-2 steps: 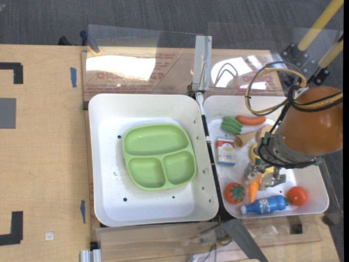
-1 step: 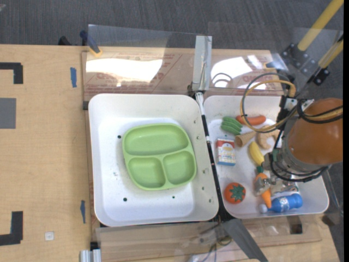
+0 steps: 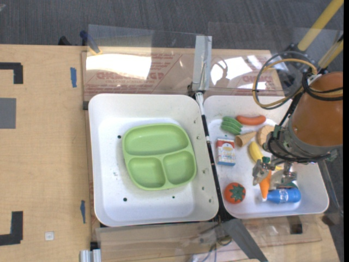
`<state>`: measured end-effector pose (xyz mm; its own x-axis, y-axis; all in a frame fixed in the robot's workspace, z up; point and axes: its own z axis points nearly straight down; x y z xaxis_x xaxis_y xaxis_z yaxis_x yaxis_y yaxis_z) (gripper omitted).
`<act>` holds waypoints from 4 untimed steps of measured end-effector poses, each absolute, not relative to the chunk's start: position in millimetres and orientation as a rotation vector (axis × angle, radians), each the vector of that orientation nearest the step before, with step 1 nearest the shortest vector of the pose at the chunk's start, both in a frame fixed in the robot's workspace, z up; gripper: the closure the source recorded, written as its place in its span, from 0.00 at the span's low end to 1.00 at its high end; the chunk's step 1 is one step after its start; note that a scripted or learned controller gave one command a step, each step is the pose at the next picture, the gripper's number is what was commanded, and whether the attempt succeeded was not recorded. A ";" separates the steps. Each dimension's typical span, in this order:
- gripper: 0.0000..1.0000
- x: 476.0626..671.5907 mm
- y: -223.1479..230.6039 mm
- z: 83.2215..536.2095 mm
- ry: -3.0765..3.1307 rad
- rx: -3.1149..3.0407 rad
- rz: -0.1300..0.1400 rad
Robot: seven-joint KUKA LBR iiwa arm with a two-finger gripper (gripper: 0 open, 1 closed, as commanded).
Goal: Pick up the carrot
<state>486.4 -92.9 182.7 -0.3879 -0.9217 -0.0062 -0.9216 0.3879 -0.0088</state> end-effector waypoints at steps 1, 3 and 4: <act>1.00 482.1 -54.1 227.2 2.678 -1.621 -0.006; 1.00 488.3 -105.2 93.3 2.304 -2.120 -0.014; 1.00 485.0 -22.9 186.4 2.119 -2.308 -0.005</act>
